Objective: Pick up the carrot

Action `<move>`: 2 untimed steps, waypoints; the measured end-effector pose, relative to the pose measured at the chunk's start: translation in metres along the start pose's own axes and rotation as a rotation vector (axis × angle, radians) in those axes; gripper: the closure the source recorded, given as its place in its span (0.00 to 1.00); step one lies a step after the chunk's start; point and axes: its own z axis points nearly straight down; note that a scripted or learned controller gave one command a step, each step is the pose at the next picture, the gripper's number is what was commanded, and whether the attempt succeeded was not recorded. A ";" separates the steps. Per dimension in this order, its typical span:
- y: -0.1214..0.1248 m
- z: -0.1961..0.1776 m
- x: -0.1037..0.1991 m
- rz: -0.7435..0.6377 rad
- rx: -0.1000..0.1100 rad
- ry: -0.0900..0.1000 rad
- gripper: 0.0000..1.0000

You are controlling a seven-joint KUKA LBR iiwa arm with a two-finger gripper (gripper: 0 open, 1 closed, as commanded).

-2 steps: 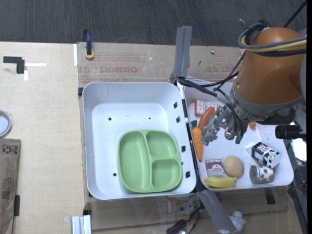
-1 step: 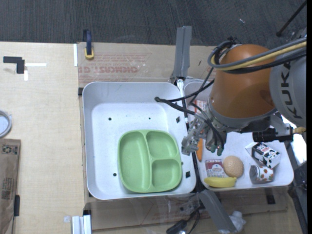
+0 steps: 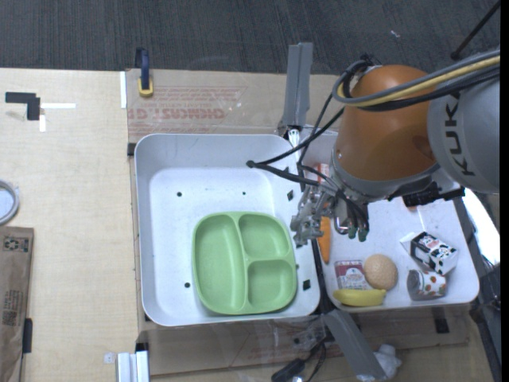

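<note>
On the far left of the tabletop [image 3: 71, 213] lie a roll of tape [image 3: 5, 204] and a brown paper packet [image 3: 14, 281], well apart from the work. Next comes the left bin [image 3: 159, 173], which holds a green divided plate [image 3: 245, 263] toward its near right corner; the rest of its floor is bare white. At the wall where the two bins meet, the claw [image 3: 312, 220] hangs low, a tangle of cables and metal hiding its tips, so I cannot tell whether it is spread or closed. Just beside it to the right, inside the right bin [image 3: 457, 293] along its left wall, lies the carrot [image 3: 324, 239], a slim orange piece running away from the camera, its upper end lost under the claw. It is probably a light, stiff toy with a smooth skin that could slip or roll, so a grip across its narrow width near the middle seems best. Room is tight: the bin wall crowds it on the left. Farther right sit a small red packet [image 3: 349, 275], a banana [image 3: 359, 297], a tan round item [image 3: 380, 271], a spotted cup [image 3: 427, 284] and a black-and-white carton [image 3: 433, 251], leaving more space on that side.
</note>
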 end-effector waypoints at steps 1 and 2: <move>0.062 0.032 -0.018 -0.411 -0.001 -0.002 1.00; 0.021 -0.111 -0.103 -0.543 -0.001 -0.005 1.00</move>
